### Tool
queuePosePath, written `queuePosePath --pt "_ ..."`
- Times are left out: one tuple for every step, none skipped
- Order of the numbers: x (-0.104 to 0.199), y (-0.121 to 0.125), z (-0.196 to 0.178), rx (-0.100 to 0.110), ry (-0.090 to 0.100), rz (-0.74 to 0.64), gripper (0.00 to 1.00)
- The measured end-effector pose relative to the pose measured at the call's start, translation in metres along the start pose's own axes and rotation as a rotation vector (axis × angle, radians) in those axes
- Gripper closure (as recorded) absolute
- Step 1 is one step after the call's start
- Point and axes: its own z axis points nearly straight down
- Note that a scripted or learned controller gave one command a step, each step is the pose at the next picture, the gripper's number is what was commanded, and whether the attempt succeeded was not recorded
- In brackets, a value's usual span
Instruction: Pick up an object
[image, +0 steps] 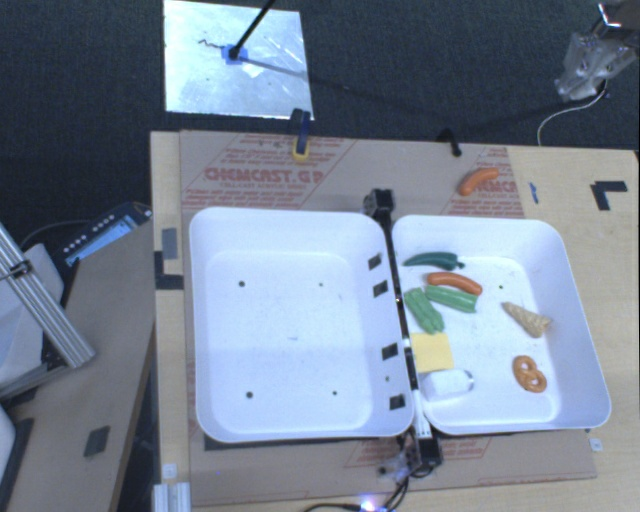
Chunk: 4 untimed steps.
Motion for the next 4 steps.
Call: queuePosePath --pt "-0.058 -0.003 -0.030 0.004 0.000 0.008 1.00" --pt "-0.003 -0.010 0.055 0.016 0.006 -0.003 1.00" --pt "-0.005 -0.001 -0.033 -0.002 0.001 -0.001 1.00" --pt "0.128 -0.002 0.042 0.015 0.009 -0.012 1.00"
